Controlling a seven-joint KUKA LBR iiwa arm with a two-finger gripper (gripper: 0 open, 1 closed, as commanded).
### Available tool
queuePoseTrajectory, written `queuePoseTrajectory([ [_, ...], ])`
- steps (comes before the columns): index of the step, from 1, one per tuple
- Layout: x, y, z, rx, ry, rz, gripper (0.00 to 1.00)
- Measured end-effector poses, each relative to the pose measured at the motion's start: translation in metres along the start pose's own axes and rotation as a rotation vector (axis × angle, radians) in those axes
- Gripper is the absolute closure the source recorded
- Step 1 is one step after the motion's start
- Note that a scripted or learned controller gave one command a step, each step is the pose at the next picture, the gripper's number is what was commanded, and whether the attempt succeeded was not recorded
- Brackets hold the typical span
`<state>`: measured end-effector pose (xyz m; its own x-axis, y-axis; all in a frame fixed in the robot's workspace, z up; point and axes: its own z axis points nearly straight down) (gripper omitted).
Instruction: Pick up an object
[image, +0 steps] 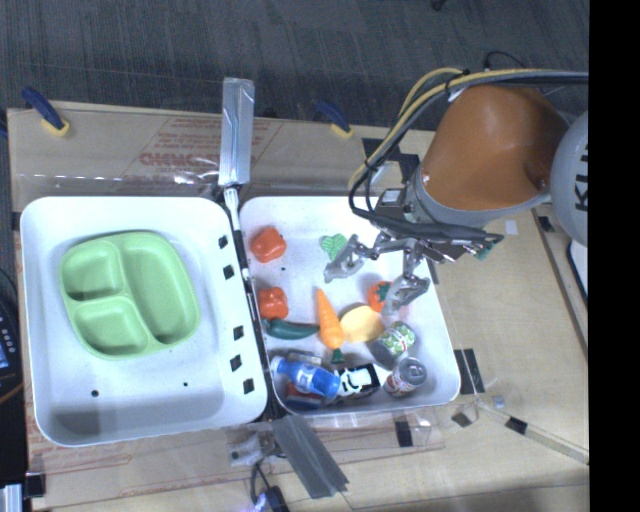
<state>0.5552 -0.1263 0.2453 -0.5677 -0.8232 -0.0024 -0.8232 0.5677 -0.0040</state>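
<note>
we see the gripper (378, 270) hanging over the right bin (300, 215) with its jaws spread and nothing between them, above the toy carrot (328, 316) and the yellow lemon-shaped toy (361, 323). two red toy peppers (267, 244) lie nearer the divider, cans and a blue bottle (307, 379) crowd the front edge, and a green divided tray (127, 292) sits in the left bin (60, 410).

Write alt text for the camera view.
A grey and orange robot arm's hand hangs open over the right white bin, which holds toy food including a carrot, plus small cans. The left bin holds a green divided tray.
</note>
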Motion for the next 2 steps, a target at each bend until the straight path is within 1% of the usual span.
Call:
queuePoseTrajectory([
  [1,-0.022,0.011,0.122,-0.010,0.003,-0.007,0.00],
  [2,-0.021,0.004,0.008,-0.001,0.000,-0.429,0.00],
])
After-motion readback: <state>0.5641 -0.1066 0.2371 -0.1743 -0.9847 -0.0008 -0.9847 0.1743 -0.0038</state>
